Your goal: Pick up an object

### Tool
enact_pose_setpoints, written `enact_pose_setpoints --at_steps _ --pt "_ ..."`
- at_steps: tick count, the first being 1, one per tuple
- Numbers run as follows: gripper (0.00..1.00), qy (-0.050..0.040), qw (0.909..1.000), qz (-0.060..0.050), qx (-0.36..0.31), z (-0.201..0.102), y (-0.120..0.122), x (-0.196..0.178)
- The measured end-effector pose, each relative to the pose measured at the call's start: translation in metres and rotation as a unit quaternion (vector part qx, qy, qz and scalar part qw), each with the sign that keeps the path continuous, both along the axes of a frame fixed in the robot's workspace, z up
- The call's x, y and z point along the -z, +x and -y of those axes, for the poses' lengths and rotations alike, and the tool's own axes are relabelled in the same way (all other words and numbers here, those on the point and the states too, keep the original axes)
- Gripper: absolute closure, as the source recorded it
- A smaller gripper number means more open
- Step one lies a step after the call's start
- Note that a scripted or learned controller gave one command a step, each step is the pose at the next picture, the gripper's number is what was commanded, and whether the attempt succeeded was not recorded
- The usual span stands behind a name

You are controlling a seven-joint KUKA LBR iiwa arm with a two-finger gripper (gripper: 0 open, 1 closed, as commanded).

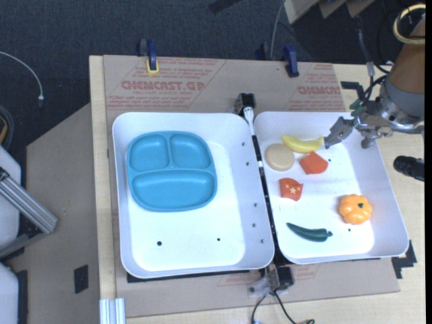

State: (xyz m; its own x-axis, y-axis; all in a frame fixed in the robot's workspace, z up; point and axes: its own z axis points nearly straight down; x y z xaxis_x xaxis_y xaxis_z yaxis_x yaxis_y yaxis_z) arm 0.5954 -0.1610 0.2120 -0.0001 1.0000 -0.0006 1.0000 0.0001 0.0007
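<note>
yellow banana [302,142] in right bin [387,208], beside a red block [313,163]; tool [351,133] just above, fingers spread, nothing held.

The arm [410,79] comes in from the right side of the view, up near the top corner. You can see the orange band sitting above the grey wrist section, and below that it gets busy with metal fittings and a few cables around the wrist. The gripper [351,132] hangs off that, angled down and to the left. Two fingers show, one [335,135] poking out leftward and lower, the other [369,139] sitting further right, with a clear gap between them, so it looks spread apart with nothing between them.
</note>
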Motion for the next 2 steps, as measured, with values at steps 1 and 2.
enact_pose_setpoints --at_steps 1,2 --pt "0.0 0.001 1.0 -0.003 0.0 0.0 -0.005 0.043" --pt "0.0 0.0011 1.0 -0.003 0.0 0.004 -0.003 0.088"
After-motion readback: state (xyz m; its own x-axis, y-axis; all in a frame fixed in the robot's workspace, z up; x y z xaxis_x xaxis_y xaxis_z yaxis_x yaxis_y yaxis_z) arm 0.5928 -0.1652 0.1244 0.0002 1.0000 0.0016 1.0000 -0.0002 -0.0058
